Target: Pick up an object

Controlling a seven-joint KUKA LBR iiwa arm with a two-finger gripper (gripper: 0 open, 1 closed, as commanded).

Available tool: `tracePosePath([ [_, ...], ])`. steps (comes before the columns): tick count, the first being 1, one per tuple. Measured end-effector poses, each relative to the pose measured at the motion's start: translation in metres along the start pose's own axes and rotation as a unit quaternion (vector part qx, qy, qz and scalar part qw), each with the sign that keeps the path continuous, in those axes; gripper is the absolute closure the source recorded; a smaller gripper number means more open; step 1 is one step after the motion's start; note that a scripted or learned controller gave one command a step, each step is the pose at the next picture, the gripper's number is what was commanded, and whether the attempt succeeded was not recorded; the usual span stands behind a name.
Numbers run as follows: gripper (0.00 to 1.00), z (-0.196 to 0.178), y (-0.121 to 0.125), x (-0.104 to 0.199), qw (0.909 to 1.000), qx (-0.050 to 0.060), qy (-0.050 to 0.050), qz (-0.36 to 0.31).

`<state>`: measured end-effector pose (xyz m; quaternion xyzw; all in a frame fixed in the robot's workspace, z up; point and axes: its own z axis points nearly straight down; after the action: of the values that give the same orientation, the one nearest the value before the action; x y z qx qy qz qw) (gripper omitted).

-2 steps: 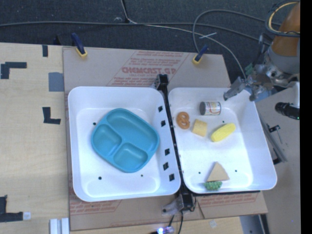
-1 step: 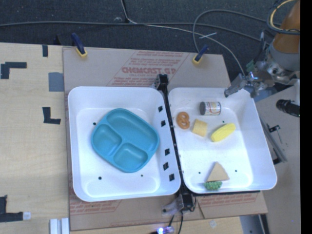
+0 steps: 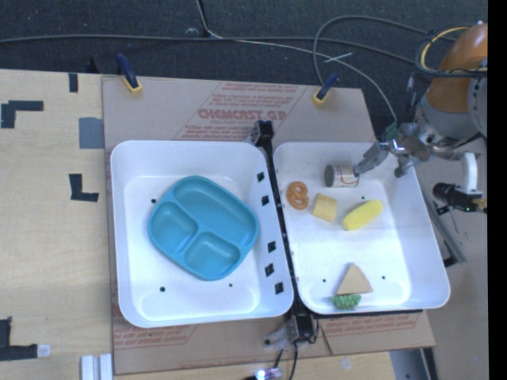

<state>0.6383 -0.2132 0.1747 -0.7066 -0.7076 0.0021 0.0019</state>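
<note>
2 shallow white plastic bins sit side by side on a brown cardboard sheet [image 3: 238, 109] clamped to a pale wooden bench [image 3: 40, 212], with dark carpet [image 3: 119, 14] beyond. The left bin [image 3: 127, 236] holds a turquoise divided plastic plate [image 3: 203, 226]. The right bin [image 3: 420, 275] holds an orange pretzel-shaped toy [image 3: 297, 195], a pale yellow block [image 3: 324, 208], a yellow corn-like toy [image 3: 363, 214], a tan wedge on a green base [image 3: 353, 285], and a small white can with a red label [image 3: 341, 176] lying on its side. The grey arm [image 3: 451, 109] reaches in from the right; its two-finger gripper [image 3: 379, 157] slants down toward the can, nearly touching it. Whether the claw is apart or together, I cannot tell.
</note>
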Motion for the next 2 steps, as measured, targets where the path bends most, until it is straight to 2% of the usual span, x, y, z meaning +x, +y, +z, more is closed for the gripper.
tracePosePath([
  [1, 0.00, 0.064, -0.004, -0.001, 1.0000, 0.000, 0.000, 0.000],
  [2, 0.00, 0.090, -0.004, 0.000, 1.0000, -0.003, -0.001, -0.001],
])
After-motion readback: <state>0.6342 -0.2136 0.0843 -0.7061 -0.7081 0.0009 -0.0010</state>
